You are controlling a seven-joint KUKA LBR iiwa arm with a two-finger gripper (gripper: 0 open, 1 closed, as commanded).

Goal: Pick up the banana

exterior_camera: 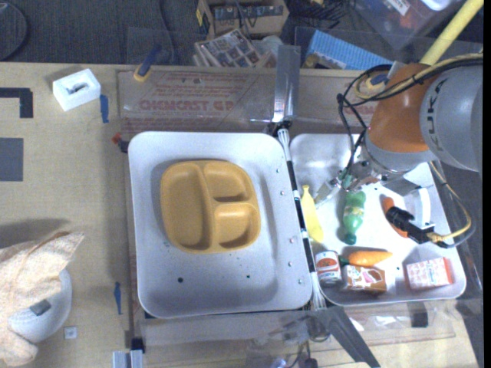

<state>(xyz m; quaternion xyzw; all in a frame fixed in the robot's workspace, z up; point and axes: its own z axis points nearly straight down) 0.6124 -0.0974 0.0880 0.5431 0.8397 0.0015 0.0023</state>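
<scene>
The banana [311, 215] is a pale yellow strip lying lengthwise along the left wall of the right bin [322, 150]. My gripper [349, 182] hangs over the middle of that bin, to the right of the banana's upper end and apart from it. It sits just above the top of a green bottle [353, 218]. The grey arm with its orange band [399, 113] comes in from the upper right and hides the bin's far right corner.
The right bin also holds a carrot [368, 257], a small can [327, 266], a juice box [364, 278], a pink and white carton [428, 273] and a small orange item [388, 203]. A yellow divided tray [209, 204] lies in the left bin [146, 228].
</scene>
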